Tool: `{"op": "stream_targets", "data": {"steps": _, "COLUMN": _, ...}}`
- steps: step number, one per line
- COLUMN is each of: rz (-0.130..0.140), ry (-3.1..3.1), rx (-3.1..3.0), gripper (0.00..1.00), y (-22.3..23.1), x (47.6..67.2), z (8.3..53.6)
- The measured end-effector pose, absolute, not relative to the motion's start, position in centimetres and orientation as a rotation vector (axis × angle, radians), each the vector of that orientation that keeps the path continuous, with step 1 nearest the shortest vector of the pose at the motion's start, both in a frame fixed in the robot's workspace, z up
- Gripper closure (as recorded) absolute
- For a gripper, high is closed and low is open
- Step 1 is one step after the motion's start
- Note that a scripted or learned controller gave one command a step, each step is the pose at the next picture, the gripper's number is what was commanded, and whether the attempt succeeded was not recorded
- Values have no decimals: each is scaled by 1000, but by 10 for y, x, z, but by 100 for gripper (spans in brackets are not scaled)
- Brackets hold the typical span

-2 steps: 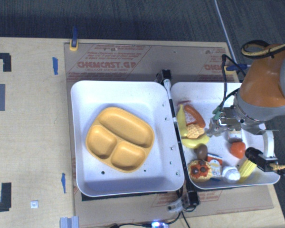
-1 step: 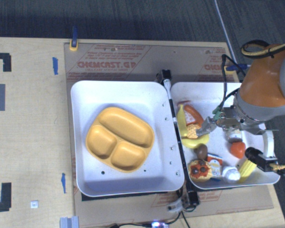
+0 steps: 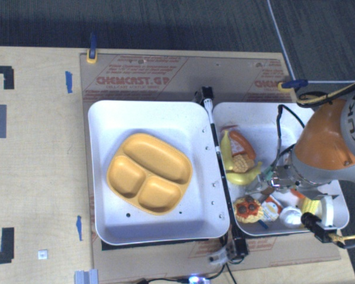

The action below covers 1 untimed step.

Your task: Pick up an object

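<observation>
The right bin (image 3: 254, 112) holds several toy foods. A yellow banana (image 3: 241, 176) lies near its left wall, with a red sausage-like piece (image 3: 239, 139) and an orange waffle-like piece (image 3: 244, 160) just behind it. A round pizza-like piece (image 3: 247, 209) and a red and white item (image 3: 272, 208) sit at the front. My gripper (image 3: 273, 181) is down in the bin's middle, just right of the banana's tip and above the front items. The orange wrist band (image 3: 324, 139) covers the bin's right side.
The left bin (image 3: 106, 123) carries a yellow three-compartment plate (image 3: 149, 171). A white bottle-like object (image 3: 291, 217) and a small yellow item (image 3: 310, 206) lie at the right bin's front right. Black cables (image 3: 282, 129) loop beside the wrist. Both bins rest on cardboard (image 3: 136, 76).
</observation>
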<state>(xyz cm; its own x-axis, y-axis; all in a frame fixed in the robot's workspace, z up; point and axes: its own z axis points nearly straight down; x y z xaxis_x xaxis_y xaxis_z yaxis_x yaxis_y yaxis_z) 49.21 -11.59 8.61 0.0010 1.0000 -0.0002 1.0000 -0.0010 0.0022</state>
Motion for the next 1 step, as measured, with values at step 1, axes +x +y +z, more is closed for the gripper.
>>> {"op": "stream_targets", "data": {"steps": 1, "rz": 7, "ry": 2214, "rx": 2217, "gripper": 100, "y": -116, "x": 494, "z": 97}}
